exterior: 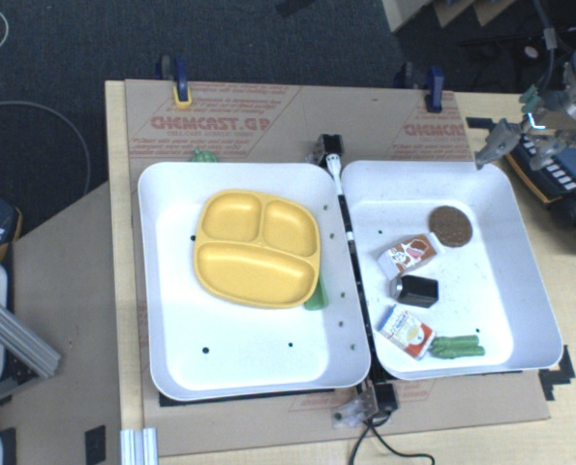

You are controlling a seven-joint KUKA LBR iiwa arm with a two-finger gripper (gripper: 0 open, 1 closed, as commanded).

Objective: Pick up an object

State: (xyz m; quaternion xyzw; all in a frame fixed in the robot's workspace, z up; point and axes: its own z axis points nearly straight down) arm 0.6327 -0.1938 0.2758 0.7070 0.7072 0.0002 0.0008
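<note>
The gripper (520,134) is at the upper right, outside the bins, above the far right corner of the right white shallow bin (530,260). It is small and partly mixed with the dark equipment behind it, so I cannot tell how it stands, and no object is seen in it.

The objects for picking lie in the right bin. A round brown disc (451,226) lies near the far side. Just in front of it, to the left, lies a small red and white packet (409,254), and a small black block (417,290) is just beside this packet, toward the near side. A second red and white packet (406,331) lies near the front edge, with a green bean-shaped piece (457,347) just beside it on the right.

The left white shallow bin (171,327) holds a yellow plastic plate with three compartments (258,248). A small green item (316,296) shows at its right lower edge, touching the plate.

Both bins rest on a brown cardboard-covered surface (133,163), held by two blue clamps (180,77) at its far edge.
</note>
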